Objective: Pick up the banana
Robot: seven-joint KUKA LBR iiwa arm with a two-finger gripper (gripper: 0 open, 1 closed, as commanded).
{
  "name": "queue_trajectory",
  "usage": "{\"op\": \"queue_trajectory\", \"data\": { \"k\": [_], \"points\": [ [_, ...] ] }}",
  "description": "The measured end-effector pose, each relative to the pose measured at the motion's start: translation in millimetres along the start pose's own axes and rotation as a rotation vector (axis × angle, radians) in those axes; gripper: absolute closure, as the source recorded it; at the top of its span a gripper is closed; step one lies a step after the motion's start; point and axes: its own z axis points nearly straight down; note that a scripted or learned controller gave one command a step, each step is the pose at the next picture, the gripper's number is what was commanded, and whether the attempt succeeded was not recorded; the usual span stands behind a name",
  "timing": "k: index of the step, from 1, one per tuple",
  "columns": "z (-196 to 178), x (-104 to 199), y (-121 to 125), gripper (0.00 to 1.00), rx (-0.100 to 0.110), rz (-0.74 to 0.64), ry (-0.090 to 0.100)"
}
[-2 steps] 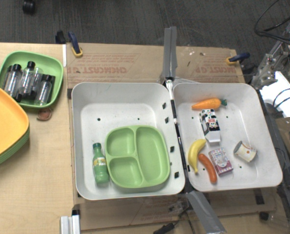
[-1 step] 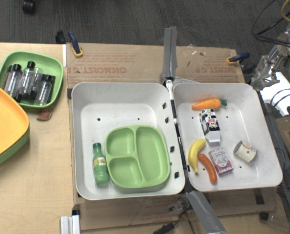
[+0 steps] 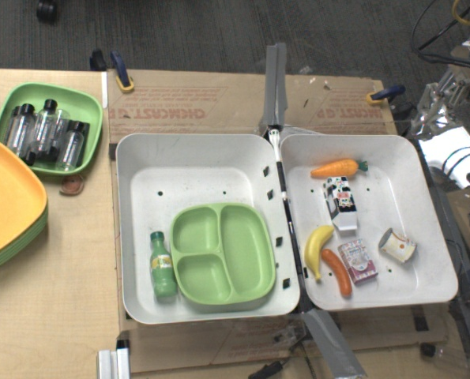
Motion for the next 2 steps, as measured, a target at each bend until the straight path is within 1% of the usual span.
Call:
{"op": "queue_trajectory", "data": {
  "k": [2],
  "points": [
    [-41, 0, 0, 1.00, -0.001, -0.419, -0.001]
  ]
}}
